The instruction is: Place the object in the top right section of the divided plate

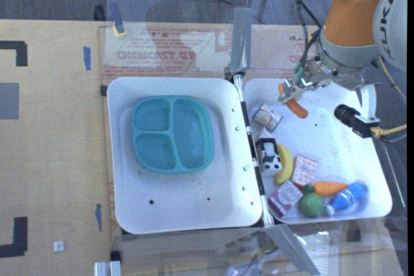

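A teal divided plate (173, 134) lies in the left bin (123, 197). It has two small sections on its left side and one long section on its right. My gripper (292, 92) is low over the back left of the right bin (362, 158). It sits directly on top of an orange-red sausage-shaped object (298, 108). One end of that object pokes out on each side of the gripper. I cannot make out whether the object is lifted or still rests on the bin floor.
The right bin also holds a small can (265, 118), a black-and-white toy (267, 153), a banana (284, 165), a pink packet (305, 169), a purple packet (284, 196), a green ball (312, 204), a carrot (330, 188) and a blue bottle (347, 197). A metal divider (249, 139) separates the bins.
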`<state>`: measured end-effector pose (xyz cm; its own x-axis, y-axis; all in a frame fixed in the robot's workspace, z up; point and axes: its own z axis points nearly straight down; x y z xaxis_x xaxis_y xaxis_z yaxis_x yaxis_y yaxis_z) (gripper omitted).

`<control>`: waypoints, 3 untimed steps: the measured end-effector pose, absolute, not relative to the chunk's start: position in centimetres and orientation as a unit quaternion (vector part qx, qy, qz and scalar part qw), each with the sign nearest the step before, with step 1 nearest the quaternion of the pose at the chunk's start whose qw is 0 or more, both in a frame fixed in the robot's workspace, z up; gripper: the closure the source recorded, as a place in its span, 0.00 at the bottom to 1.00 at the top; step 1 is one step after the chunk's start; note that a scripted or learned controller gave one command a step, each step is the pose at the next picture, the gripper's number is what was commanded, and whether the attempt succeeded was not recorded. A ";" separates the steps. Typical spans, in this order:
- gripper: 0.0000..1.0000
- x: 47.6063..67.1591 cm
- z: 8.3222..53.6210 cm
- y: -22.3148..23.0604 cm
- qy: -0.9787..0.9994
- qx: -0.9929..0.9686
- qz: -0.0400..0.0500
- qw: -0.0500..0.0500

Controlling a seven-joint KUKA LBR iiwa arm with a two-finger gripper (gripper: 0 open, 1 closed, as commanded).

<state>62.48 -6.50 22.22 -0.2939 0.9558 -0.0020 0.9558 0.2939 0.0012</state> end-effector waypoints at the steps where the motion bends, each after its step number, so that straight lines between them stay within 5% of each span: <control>1: 1.00 61.7 21.7 -5.2 0.769 0.639 0.000 0.000; 2: 1.00 65.6 29.3 -5.7 0.720 0.694 0.001 0.002; 3: 1.00 65.9 25.3 -4.6 0.675 0.738 -0.001 -0.001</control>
